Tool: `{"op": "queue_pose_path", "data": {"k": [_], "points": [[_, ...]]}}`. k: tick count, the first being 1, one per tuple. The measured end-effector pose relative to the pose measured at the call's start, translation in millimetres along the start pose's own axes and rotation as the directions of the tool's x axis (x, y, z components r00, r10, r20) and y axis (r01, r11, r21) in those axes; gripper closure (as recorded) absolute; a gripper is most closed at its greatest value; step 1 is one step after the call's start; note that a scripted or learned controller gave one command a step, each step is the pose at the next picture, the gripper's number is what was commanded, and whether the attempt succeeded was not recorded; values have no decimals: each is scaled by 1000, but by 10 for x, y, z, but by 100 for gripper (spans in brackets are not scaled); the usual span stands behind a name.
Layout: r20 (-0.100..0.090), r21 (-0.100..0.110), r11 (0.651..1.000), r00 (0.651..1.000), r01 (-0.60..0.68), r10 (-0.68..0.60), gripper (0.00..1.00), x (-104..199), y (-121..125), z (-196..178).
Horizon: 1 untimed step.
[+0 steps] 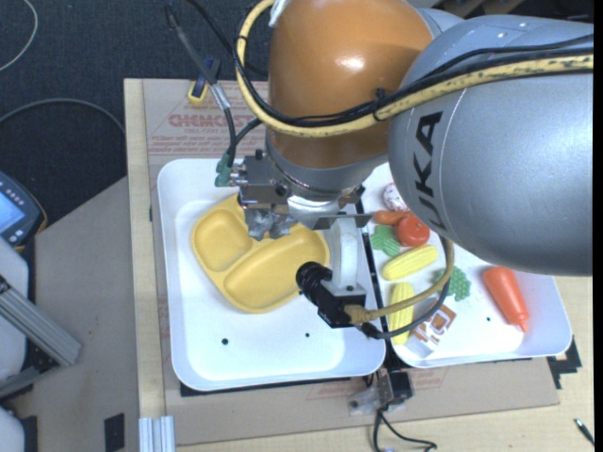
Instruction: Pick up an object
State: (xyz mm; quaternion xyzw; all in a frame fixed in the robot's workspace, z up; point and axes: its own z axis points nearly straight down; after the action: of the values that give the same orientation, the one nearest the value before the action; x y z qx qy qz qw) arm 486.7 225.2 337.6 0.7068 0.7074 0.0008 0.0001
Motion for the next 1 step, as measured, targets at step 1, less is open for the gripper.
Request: {"op": "queue_pose_path", "data": {"k": [1], "points": [[-3, -8, 1000, 1000, -2, 2, 100, -218, -68, -701]]}}
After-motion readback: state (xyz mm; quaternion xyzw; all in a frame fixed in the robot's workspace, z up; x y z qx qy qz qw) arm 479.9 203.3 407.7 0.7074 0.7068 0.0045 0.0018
